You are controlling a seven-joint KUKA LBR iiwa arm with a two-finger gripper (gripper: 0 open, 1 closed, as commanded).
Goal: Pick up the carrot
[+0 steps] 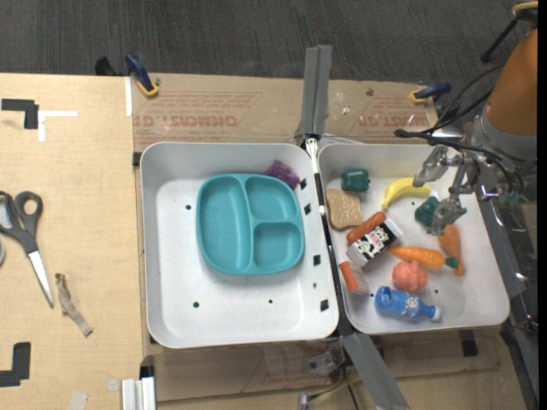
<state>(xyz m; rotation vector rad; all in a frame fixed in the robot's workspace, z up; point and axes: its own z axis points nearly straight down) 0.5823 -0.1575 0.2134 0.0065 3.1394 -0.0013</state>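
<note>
Hovering: claw (436, 196) open, just above carrot (420, 256).

The gripper (438, 196) hangs over the right side of the right bin (489, 310), its two fingers (425, 171) spread apart and pointing down, holding nothing between them.

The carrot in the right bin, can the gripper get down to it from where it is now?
Probably yes. The carrot lies on top in the right bin, uncovered, with the gripper above and just beyond it. The pink ball touching its near side may crowd a grasp.
</note>
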